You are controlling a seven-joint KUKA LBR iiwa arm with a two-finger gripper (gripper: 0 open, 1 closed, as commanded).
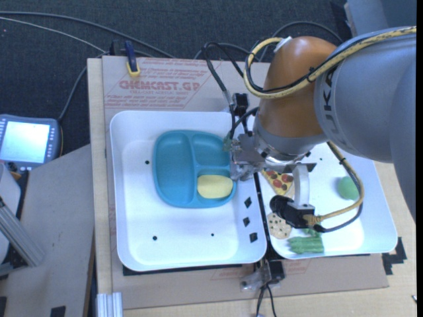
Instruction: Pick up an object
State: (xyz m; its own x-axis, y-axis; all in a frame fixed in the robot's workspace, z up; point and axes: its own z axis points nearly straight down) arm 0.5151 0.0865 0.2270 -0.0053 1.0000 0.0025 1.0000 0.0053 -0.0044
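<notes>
The grey arm point(370, 91) with its orange band point(294, 84) reaches in from the right and hangs over the divide between the two white bins, covering much of the right bin point(383, 233). Its bulk hides the wrist's lower end, so the gripper point(241, 164) shows only as dark metal parts at the left bin's right wall; whether it is parted or closed, and whether it has anything, cannot be told.

In the left bin point(132, 230) lies a blue divided plate point(182, 167), and a pale yellow oval object point(215, 187) rests in the plate's lower right compartment. That yellow object sits just below and to the left of the gripper parts, close beside them; contact cannot be made out.

In the right bin, a pizza-slice toy point(281, 181) lies partly under the arm, a chocolate-chip cookie point(277, 228) sits near the front left corner, a green ridged piece point(305, 245) lies at the front edge, and a rounded green item point(347, 187) lies further right. A yellow-and-black cable point(344, 213) loops above these.
</notes>
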